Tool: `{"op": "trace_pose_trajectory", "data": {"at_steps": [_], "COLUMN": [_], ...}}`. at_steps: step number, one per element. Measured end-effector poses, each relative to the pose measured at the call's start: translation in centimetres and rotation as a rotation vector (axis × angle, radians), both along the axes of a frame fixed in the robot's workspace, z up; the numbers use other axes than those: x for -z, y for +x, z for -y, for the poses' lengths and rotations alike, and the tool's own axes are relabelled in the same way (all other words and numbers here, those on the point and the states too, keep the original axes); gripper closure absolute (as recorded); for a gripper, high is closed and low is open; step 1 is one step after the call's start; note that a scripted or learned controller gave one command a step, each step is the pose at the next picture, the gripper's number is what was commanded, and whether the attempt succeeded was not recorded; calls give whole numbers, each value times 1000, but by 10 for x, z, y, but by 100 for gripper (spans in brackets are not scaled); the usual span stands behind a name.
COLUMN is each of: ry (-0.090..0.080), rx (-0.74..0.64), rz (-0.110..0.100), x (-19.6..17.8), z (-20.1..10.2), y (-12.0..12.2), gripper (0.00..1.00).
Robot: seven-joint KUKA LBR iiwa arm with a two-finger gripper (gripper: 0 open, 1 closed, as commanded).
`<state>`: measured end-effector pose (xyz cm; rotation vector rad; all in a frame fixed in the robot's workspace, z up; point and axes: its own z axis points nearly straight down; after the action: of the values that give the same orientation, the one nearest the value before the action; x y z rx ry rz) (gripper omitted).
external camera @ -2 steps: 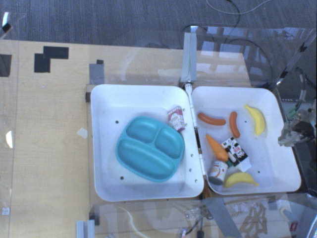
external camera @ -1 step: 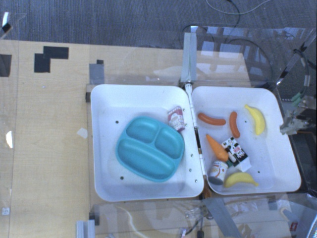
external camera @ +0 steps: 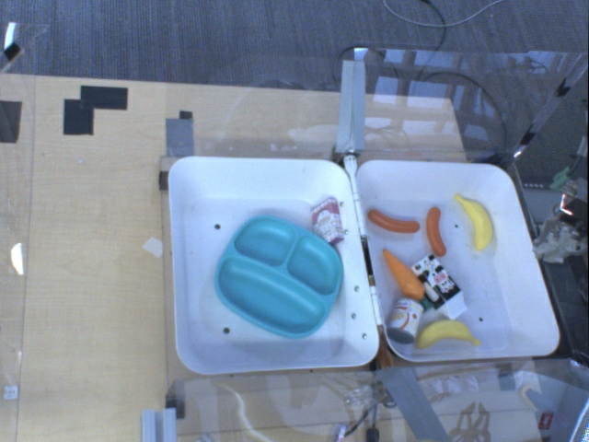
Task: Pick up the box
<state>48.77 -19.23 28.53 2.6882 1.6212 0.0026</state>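
Gripper sits at our far right, just outside the right bin, blurred and partly cut off; we cannot tell whether it is spread or closed, and we see nothing in it. It is well apart from the box, a black-and-white one lying tilted in the lower middle of the right bin. A carrot touches the box on its left, a can lies just below the carrot, and a banana lies just below the box. Two sausages lie above, with a second banana toward the far right. We see a blue plate in the left bin and a red packet by its upper right edge.
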Motion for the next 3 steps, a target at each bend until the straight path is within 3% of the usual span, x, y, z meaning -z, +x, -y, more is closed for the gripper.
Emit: {"op": "trace_pose_trajectory", "data": {"at_steps": [1, 2, 3], "ry": [-2, 1, 1], "rx": [-8, 152, 145], "rz": [4, -1, 1], "x": [-11, 48, 37], "z": [-1, 4, 3], "y": [2, 0, 1], "gripper": [100, 100, 100]}}
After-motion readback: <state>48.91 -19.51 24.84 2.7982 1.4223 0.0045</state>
